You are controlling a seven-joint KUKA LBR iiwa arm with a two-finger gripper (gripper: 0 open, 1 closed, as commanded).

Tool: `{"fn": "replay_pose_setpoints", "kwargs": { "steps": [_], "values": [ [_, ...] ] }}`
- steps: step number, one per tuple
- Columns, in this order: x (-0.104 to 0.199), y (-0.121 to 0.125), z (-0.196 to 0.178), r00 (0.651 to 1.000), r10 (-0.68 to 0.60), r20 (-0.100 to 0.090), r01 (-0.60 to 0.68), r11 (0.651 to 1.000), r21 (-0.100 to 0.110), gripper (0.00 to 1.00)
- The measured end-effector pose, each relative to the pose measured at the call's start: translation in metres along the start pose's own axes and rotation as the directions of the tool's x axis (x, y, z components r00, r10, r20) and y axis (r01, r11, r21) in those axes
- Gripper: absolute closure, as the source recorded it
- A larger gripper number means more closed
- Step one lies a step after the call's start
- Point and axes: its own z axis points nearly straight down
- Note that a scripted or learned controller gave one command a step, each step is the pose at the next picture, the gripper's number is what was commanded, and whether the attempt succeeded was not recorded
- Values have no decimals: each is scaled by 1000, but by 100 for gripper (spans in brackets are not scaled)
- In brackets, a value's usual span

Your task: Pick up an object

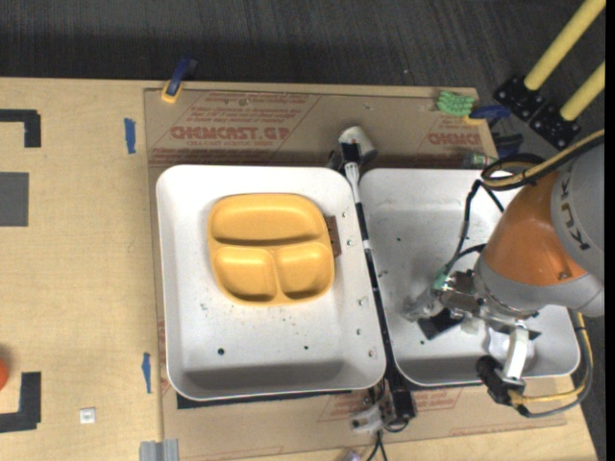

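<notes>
A yellow plate (272, 246) with three compartments lies in the middle of the left bin (183, 286). A small dark brown thing (332, 234) peeks out at the plate's right edge. My gripper (432, 313) is down inside the right bin (413, 209), close to its floor near the front left. The grey wrist and orange band (527, 248) stand over it to the right and cover that bin's right part. I see no object between the gripper and the bin floor.
A white clip (354, 142) sits at the back where the two bins meet. A blue and yellow clamp (176, 80) and a green clamp (455, 104) hold the cardboard sheet. Yellow poles (577, 27) slant in at the top right. Cables (476, 209) loop over the right bin.
</notes>
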Motion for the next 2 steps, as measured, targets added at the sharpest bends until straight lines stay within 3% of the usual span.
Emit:
{"fn": "replay_pose_setpoints", "kwargs": {
  "steps": [1, 2],
  "values": [
    [1, 1, -10, 1000, 1, -1, -1, 1000, -3, 100],
    [64, -18, -100, 986, 166, 0, -166, 986, -1, 100]
  ]
}}
